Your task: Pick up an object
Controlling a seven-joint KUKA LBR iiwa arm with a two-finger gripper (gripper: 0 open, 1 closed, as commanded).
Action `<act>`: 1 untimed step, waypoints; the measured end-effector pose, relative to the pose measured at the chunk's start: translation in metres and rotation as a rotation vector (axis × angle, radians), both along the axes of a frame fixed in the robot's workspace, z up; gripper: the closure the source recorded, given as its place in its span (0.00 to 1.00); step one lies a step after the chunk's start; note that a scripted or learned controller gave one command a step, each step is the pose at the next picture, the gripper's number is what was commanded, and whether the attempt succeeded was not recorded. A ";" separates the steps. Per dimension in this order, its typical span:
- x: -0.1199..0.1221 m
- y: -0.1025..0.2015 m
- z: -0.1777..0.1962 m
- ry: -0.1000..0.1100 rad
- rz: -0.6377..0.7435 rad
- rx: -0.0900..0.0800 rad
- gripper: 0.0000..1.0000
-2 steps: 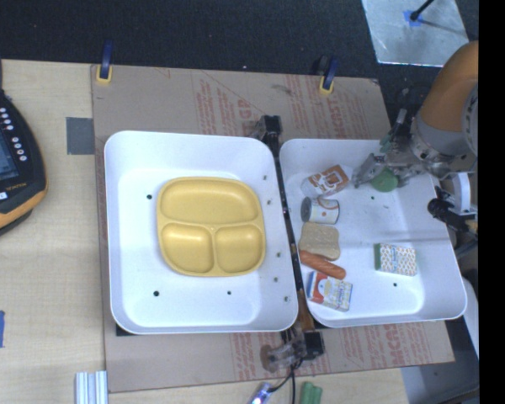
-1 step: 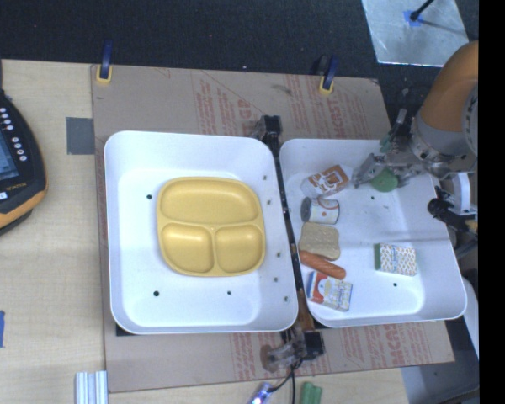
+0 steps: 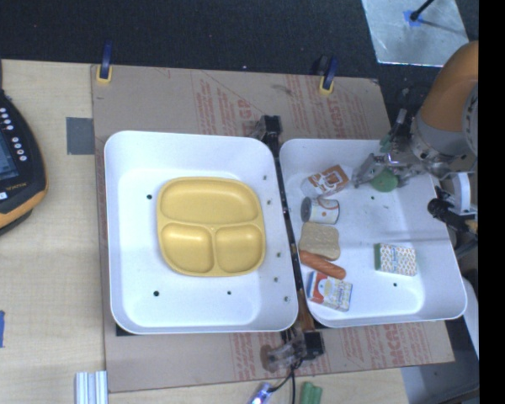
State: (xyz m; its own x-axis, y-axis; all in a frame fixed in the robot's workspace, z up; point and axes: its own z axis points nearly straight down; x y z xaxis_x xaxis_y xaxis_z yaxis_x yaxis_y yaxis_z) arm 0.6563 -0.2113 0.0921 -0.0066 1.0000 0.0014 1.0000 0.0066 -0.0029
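Gripper (image 3: 379, 168) low in right bin (image 3: 438, 305), at green ball (image 3: 385, 180) | grip state unclear | apparently positioned to grasp ball | yellow divided plate (image 3: 211, 225) in left bin (image 3: 135, 301)

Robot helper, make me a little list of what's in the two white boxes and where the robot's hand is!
left bin: one yellow divided plate
right bin: brown-white packet, small can, bread slice, orange carrot-like stick, red-blue packet, green patterned block, green round object
gripper: over the right bin's far side, at the green round object
held: cannot tell
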 end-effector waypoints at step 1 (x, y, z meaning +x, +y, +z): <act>0.000 0.000 0.000 0.000 0.000 0.000 0.00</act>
State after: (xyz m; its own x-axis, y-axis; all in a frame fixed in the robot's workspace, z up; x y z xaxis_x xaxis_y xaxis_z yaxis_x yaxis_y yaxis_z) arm 0.6563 -0.2113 0.0921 -0.0065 1.0000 0.0015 1.0000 0.0065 -0.0030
